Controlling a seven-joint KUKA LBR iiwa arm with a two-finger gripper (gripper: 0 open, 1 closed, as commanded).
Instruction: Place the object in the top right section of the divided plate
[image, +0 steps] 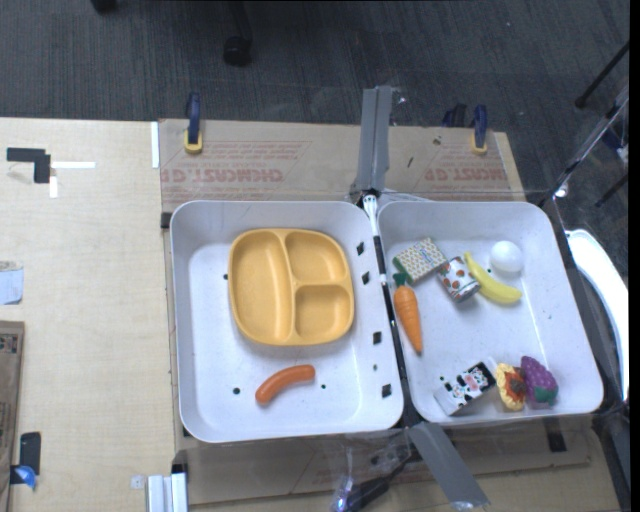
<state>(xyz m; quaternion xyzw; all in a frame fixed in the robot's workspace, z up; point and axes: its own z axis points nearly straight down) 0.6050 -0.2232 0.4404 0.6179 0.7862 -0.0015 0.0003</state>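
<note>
You are judging the likely object, the sausage (285, 383), lying crosswise just below the yellow divided plate (245, 300), whose top right section (318, 258) is waiting beyond. You cannot tell the gripper's state.

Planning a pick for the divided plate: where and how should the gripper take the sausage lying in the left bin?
Grip the sausage at its middle, from straight above, fingers closing across its narrow width. It lies flat, slanted, alone on the left bin floor just below the yellow divided plate, so both long sides look free.
</note>
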